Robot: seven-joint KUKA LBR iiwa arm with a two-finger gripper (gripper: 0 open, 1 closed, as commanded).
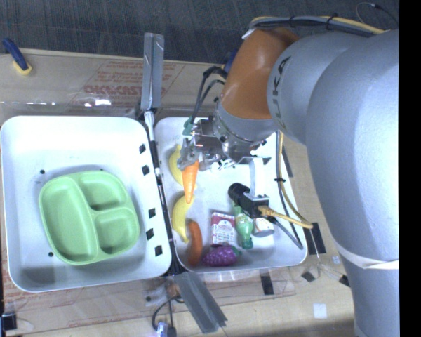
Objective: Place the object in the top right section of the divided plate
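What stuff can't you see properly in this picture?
- Right white bin: the grey robot arm covers its upper right part in the camera view.
- Small red-and-white packet: print too small to read.
- Yellow banana near the gripper: partly behind the orange toy carrot.

My arm (337, 118) reaches in from the right, its orange band (256, 65) bent over just above my wrist. My gripper (191, 161) points downward, fingers pinching a carrot (189, 181).

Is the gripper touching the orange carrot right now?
Touching. The camera view shows the carrot hanging point-down with its top caught in the gripper above the right bin.
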